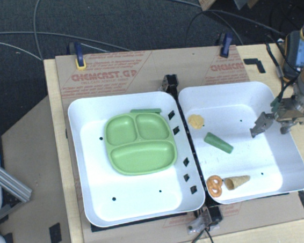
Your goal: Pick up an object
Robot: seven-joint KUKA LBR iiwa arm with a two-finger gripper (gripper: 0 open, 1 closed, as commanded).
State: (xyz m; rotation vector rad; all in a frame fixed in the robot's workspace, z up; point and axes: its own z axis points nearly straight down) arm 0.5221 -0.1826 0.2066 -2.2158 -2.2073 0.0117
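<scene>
Two white bins sit side by side on the table (63,154). In the left bin (95,199) lies a green divided tray (140,144), toward 12 o'clock of the bin's middle, with a thin green strip (145,111) just beyond its 12 o'clock edge. The right bin (286,169) holds four small things: a yellow disc (196,121) near the 10 o'clock corner, a green cylinder (219,142) lying aslant just toward 5 o'clock from the disc, and, near the 6 o'clock wall, an orange ring (215,185) touching or almost touching a tan cone (238,181) on its 3 o'clock side. The end effector (271,123) hangs over the 3 o'clock part of the right bin, well apart from all four; its fingers stand spread with nothing between them.
</scene>
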